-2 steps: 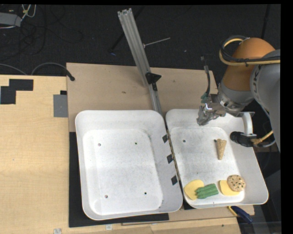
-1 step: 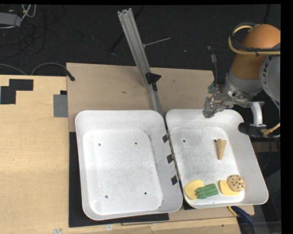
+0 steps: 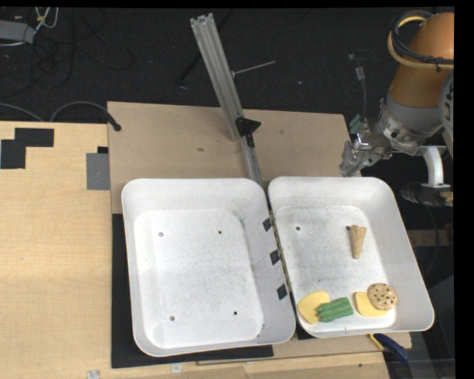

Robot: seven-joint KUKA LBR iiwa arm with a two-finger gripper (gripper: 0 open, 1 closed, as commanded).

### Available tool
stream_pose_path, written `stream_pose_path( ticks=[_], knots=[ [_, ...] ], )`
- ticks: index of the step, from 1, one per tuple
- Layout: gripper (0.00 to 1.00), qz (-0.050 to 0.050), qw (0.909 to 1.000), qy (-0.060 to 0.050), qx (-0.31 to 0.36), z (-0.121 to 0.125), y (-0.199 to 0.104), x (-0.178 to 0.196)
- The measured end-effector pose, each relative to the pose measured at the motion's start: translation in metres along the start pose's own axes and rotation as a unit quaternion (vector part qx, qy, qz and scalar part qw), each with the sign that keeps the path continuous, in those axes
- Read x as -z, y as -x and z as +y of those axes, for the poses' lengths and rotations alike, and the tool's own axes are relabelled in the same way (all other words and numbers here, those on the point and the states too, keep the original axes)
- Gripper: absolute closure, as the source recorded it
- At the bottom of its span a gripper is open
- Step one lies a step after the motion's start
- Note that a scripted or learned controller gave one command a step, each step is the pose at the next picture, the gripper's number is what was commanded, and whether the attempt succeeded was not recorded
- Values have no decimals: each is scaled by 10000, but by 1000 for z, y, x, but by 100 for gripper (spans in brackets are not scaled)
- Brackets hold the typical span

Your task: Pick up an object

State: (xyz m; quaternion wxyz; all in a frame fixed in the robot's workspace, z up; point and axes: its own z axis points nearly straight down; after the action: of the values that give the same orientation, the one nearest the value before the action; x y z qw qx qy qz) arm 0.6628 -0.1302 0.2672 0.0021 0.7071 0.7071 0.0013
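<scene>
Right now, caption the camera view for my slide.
Gripper hovers above right bin's far rim; cone, cookie inside.

A robotics lab: plywood bench (image 3: pixel 67 222), white bins (image 3: pixel 141 194), aluminium camera mast (image 3: pixel 222 89), loose floor cables (image 3: pixel 44 22).

Four small objects lie in the right bin (image 3: pixel 400 244). A tan cone (image 3: pixel 358 240), shaped like an ice-cream cone, lies flat toward the bin's right side, its wide end up in the view and its tip pointing down. The other three sit well apart from it, clustered along the near wall. A yellow piece (image 3: pixel 312 304) lies at the left of that row, with a green piece (image 3: pixel 335 309) touching and partly overlapping its right edge. Just beside them to the right, a round brown speckled cookie (image 3: pixel 381 296) rests on a yellow slice (image 3: pixel 369 308).
</scene>
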Motion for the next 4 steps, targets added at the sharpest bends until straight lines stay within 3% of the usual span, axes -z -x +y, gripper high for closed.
stream_pose_path(
  ticks=[2,4],
  knots=[
    [100,18,10000,-49,15,-51,-94,-1],
    [100,13,10000,-62,13,-126,-172,-16]
  ],
)
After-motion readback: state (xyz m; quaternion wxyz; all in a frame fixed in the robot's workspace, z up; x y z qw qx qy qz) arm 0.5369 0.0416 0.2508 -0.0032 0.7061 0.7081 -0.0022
